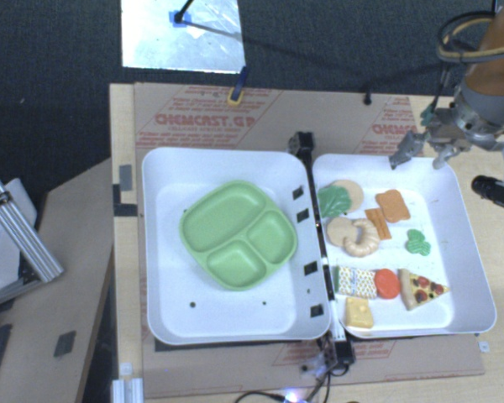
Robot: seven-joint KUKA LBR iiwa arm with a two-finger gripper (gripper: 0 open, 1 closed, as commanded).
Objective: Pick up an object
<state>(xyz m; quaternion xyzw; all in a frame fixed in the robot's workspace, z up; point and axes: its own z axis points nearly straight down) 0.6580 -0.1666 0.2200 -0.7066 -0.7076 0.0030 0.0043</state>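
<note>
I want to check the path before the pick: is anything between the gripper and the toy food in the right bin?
Nothing visible blocks it. The gripper hangs open above the right bin's far edge, with bare bin floor between it and the orange piece.

Green divided plate [238, 235] in left bin [164, 309]

Smooth, glossy white plastic bins [227, 162]; matt green plastic divided plate [238, 234]; brown cardboard sheet [319, 112] beneath; dark carpet-like floor [50, 74].

one fixed camera overhead, slanting down on both bins [235, 162].
</note>
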